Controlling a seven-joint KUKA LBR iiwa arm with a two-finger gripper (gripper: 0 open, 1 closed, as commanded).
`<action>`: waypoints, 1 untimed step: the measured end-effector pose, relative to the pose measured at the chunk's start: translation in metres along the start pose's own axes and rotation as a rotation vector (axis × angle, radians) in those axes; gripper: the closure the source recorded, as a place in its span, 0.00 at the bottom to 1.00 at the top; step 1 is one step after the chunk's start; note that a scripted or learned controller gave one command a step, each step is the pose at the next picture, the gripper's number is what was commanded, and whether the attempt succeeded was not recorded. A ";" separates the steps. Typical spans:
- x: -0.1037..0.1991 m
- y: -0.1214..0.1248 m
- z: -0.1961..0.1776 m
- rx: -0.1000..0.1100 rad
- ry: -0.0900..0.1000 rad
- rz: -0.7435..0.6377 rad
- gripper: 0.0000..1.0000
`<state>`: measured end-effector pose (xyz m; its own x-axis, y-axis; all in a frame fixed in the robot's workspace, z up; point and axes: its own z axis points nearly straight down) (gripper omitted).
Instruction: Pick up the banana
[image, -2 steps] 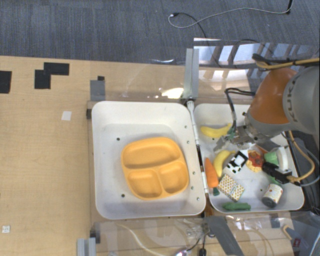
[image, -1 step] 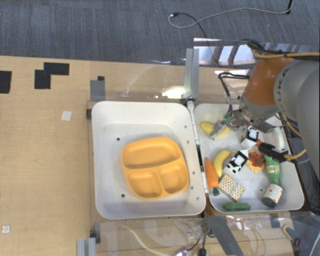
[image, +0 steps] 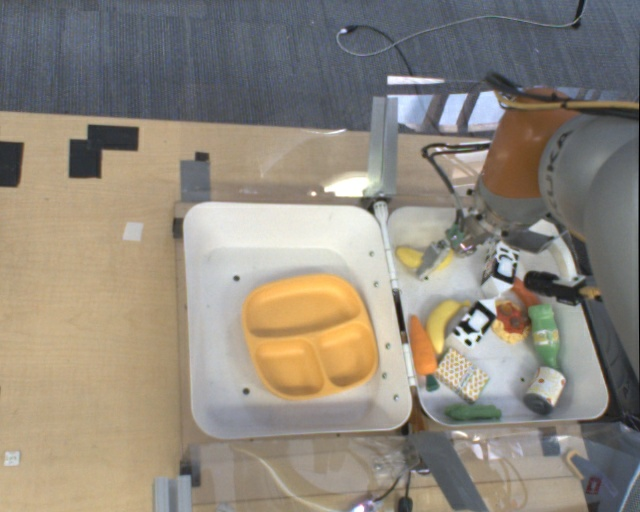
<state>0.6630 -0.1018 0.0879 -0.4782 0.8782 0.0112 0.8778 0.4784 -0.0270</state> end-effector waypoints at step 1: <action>0.000 0.002 -0.012 -0.006 -0.004 -0.002 1.00</action>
<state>0.6650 -0.1010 0.0996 -0.4802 0.8771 0.0068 0.8769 0.4802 -0.0210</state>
